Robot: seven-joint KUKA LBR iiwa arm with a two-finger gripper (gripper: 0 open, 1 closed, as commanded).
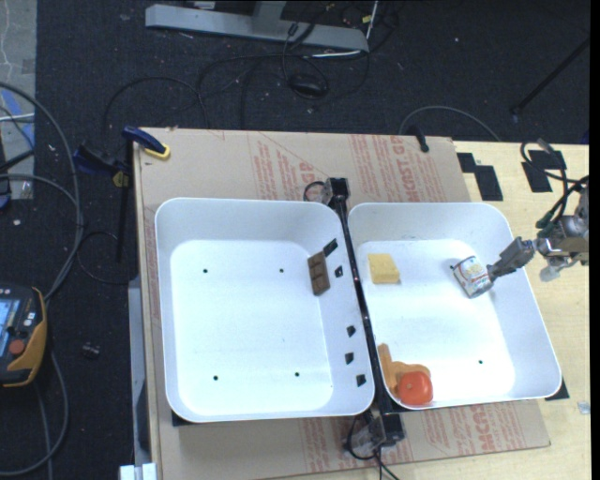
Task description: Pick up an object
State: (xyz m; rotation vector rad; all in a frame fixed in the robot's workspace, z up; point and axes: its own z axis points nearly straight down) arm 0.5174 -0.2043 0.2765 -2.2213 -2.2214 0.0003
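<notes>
Small silver-white can-like object (472, 276) lies in right bin (525, 319), upper right part, tilted. Gripper (502, 263) reaches in from right edge, its dark tip touching or just beside the object's right side; cannot tell whether it grips or is released, too small. Same bin: yellow sponge-like block (384, 269) at far left part, red-orange round object (413, 385) with an orange piece (386, 360) against it in near left corner. Left bin (187, 234): brown bar (319, 275) on its right wall, otherwise bare white floor with small dark dots. Black divider strip (354, 300) between bins. Bins sit on cardboard sheet (244, 159) with red print, on a pale bench (572, 309). Yellow-blue clamp (148, 142) at far left corner of cardboard. Dark carpet floor (84, 94) with cables (56, 187), grey bar (253, 24) at far side, orange-black handheld device (21, 333) at left edge.
</notes>
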